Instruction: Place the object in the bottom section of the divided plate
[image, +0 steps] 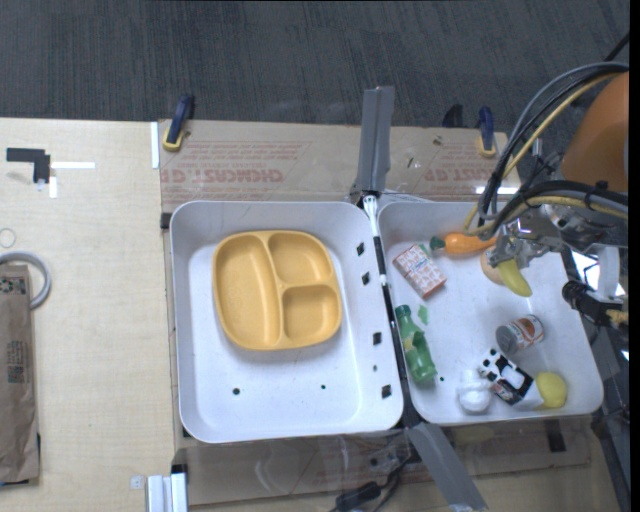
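Arm hovers over the right bin (580, 395) while the yellow divided plate (278, 290) sits in the left bin (200, 400)

The grey arm with its orange band reaches in from the right, its end effector (515, 245) low over the far side of the right bin, just above a banana (513, 278) and beside a toy carrot (462, 242); cables and the wrist hide the tips, so how far it is open, and whether it has hold of anything, cannot be told. Loose in that bin lie a small pink carton (419, 270), a green bottle (414, 346), a tin can (520, 333), a black-and-white toy (506, 376), a white lump (473, 397) and a lemon (551, 389). The plate's three sections hold nothing
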